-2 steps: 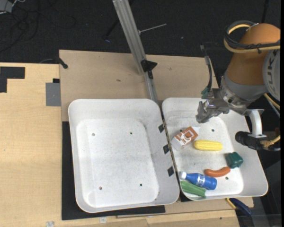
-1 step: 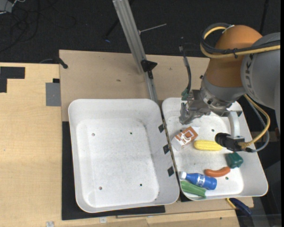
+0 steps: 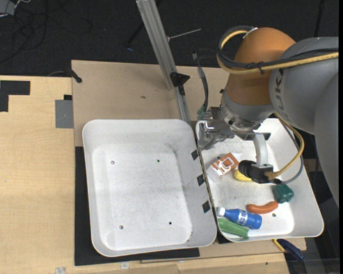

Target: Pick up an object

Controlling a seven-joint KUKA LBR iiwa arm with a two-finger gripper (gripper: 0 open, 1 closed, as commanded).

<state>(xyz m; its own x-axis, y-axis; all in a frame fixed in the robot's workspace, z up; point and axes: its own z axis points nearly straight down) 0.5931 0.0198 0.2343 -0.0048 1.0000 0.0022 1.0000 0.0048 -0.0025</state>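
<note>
Your hand (image 3: 208, 131) hangs low at the right bin's (image 3: 308, 224) far-left corner, by the divider; whether it is apart or together you cannot tell. The objects crowd that bin's near half: carton (image 3: 224, 164), banana (image 3: 242, 176), carrot (image 3: 262, 208), bottle (image 3: 241, 217). The left bin (image 3: 97, 153) sits beside it on the bench (image 3: 28, 170).

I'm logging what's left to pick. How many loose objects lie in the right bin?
6, perhaps more hidden under the arm: an orange-white box near the divider, a yellow piece beside it, a teal piece, an orange carrot-like piece, a blue bottle, a green piece at the front.
</note>
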